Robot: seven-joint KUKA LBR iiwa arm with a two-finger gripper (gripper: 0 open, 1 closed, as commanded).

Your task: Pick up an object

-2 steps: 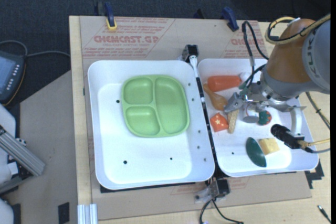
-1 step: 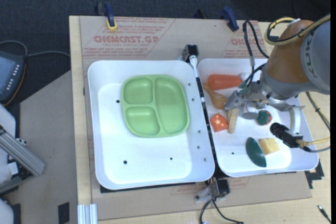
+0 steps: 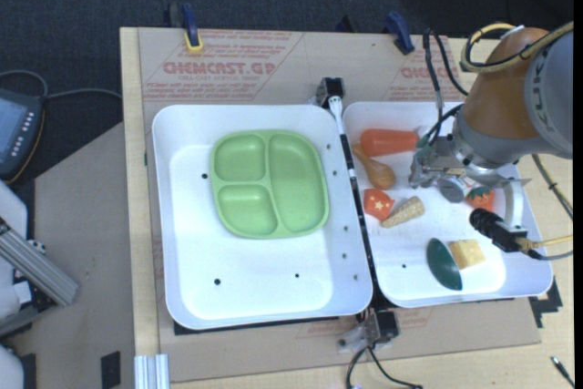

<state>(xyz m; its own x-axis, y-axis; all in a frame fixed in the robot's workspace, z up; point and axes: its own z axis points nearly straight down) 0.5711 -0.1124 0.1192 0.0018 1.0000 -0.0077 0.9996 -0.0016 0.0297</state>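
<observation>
Two flat white bins sit side by side on the bench. The left white bin (image 3: 182, 278) has a light green plastic plate with three parts (image 3: 271, 183) in it, near the top middle. The plate looks like a place to sort things into.

The right white bin (image 3: 410, 287) holds the small toys, so this is where the arm goes to pick. An orange carrot-shaped toy (image 3: 388, 141) lies at about 11 o'clock in this bin. Just below it is a tan pear-shaped toy (image 3: 378, 171). Near the middle left is a red toy with a yellow star mark (image 3: 377, 203), and a pale yellow corn-like piece (image 3: 404, 211) touches it on the right. At about 5 o'clock lie a dark green flat round toy (image 3: 444, 263) and a yellow cheese-like block (image 3: 468, 253), touching each other.

The grey metal gripper (image 3: 444, 173) hangs low over the right bin at about 2 o'clock, with the arm's orange band (image 3: 501, 100) above it. It points down because things must be grabbed from the top. A small red toy (image 3: 482, 197) peeks out just beside it, so maybe that is the one it wants. I cannot tell if the gripper has anything in its grip, since the wrist hides that part.
</observation>
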